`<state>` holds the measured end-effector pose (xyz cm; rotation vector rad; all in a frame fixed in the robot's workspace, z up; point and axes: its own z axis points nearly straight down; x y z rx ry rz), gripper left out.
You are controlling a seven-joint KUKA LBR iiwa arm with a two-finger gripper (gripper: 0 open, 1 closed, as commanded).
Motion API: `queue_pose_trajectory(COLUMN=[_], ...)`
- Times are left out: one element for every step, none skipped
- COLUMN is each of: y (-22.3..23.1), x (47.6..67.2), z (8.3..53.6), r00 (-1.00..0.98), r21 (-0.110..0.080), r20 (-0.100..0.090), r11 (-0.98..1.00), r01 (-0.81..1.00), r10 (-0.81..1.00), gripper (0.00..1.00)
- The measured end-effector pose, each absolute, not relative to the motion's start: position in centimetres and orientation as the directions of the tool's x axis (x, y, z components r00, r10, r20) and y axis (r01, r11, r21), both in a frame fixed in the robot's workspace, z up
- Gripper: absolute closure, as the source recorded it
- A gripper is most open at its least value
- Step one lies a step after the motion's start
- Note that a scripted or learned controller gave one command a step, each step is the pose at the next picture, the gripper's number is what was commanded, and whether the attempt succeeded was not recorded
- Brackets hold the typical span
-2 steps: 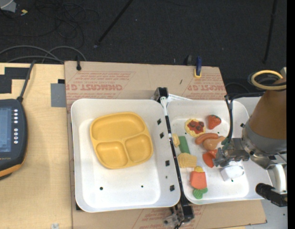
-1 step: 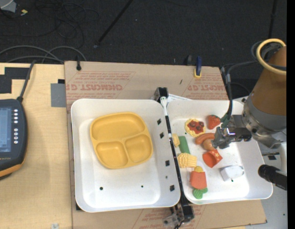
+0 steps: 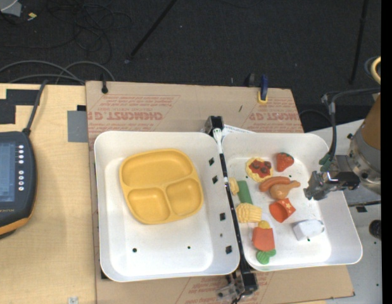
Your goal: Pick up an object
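Toy foods are lying in the right shallow white bin (image 3: 347, 249): a red plastic strawberry (image 3: 284, 161), a small round pizza (image 3: 259, 168), a brown sausage (image 3: 279, 185), a yellow corn cob (image 3: 249, 213) and a white block (image 3: 307, 229). The gripper (image 3: 317, 187) is hovering over this bin's right part, near the sausage, gripping nothing visible; whether its claw is apart or together, I cannot tell. A yellow three-compartment plastic tray (image 3: 161, 185) is sitting in the left white bin (image 3: 113, 246).

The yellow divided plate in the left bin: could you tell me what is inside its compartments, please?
The yellow divided plate shows three bare compartments. The bin floor under it is covered.
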<state>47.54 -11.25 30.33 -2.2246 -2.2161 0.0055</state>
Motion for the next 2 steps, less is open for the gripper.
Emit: queue_pose_trajectory(y=[-3.8, 3.1], x=[48.7, 47.6], z=[31.6, 33.1], r00=[-0.008, -0.008], r21=[-0.003, -0.003], r20=[0.002, 0.002], r11=[0.008, 0.008], r01=[1.000, 1.000], r10=[1.000, 1.000], gripper=[1.00, 1.00])
